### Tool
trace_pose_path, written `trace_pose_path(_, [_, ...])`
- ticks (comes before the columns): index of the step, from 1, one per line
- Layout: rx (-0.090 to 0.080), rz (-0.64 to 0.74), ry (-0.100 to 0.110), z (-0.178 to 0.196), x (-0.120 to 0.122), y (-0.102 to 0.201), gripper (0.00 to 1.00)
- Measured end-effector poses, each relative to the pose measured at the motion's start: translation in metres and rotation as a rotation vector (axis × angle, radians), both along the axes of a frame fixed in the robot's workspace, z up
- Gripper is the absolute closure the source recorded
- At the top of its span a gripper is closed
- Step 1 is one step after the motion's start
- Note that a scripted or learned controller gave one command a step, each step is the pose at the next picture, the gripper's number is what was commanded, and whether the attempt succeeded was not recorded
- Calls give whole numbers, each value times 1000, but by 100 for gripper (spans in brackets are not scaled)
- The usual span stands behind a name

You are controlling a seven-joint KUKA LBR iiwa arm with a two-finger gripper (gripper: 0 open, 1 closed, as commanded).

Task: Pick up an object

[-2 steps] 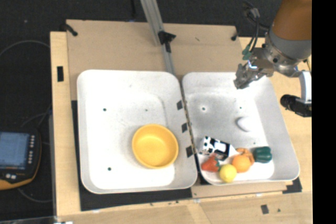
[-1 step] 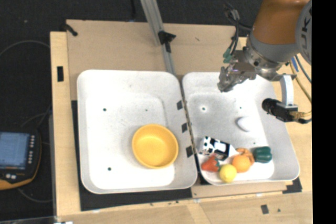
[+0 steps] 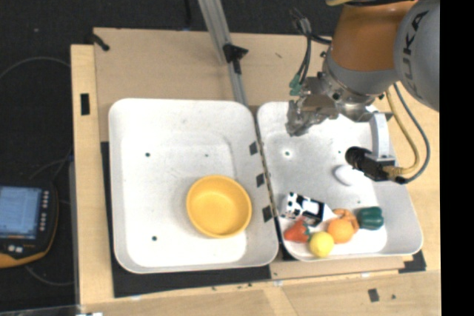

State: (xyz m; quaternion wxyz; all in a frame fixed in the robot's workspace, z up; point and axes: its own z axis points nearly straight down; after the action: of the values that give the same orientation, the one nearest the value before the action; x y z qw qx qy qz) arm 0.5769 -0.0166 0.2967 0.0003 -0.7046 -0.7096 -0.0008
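Hovering my claw (image 3: 298,120) over the bare upper left of the right bin (image 3: 385,244), grip state impossible to tell, while the toy fruit (image 3: 329,232) sits heaped low against its bottom wall.

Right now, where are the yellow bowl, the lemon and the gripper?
yellow bowl (image 3: 218,206), camera view, inner bottom.
lemon (image 3: 321,244), camera view, its middle.
gripper (image 3: 298,123), camera view, finger end.
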Motion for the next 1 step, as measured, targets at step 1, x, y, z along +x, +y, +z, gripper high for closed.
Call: trace_pose_path(1, [-1,0,2,-18,-18,56,100])
